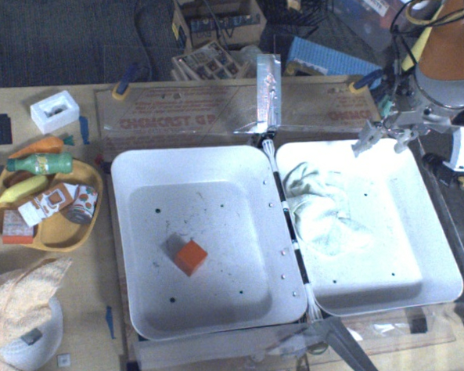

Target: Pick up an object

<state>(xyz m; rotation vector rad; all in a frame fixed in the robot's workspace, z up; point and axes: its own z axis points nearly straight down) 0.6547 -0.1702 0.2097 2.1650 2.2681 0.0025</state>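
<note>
One fixed camera hangs above the tabletop (76, 327) and looks down at a slant, far enough back to take in both white bins: the left bin (191, 164) near centre, the right bin (423, 232) toward 3 o'clock. Floor clutter fills 12 o'clock; the arm (444, 58) enters at 2 o'clock.

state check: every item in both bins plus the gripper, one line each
orange block: resting on the left bin's floor, turned corner-on, untouched
white cloth: crumpled in a heap in the right bin, against its left wall
gripper: above the right bin's far right corner, fingers spread, holding nothing
left bin: holds the block
right bin: holds the cloth
</note>
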